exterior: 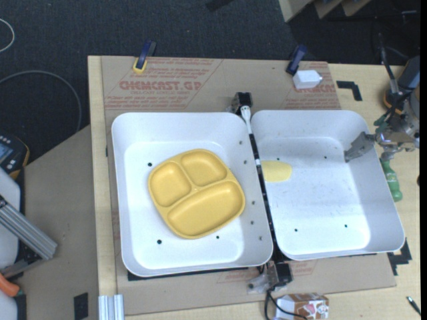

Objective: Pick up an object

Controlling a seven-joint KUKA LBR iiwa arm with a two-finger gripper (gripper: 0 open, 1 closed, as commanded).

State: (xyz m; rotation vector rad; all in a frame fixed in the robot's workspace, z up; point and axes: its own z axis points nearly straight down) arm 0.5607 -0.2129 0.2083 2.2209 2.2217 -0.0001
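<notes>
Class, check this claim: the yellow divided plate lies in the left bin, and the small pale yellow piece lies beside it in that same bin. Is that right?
One detail is wrong. The yellow divided plate does lie in the left bin, but the small pale yellow piece lies in the right bin, near its left wall. The camera view shows this.

Cardboard sheet [200, 79] reads, apparently, "CHEMCAST GP".

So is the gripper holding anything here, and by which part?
Nothing is seen held. The gripper hangs over the right bin's far right side, apart from the yellow piece and the tray.
</notes>
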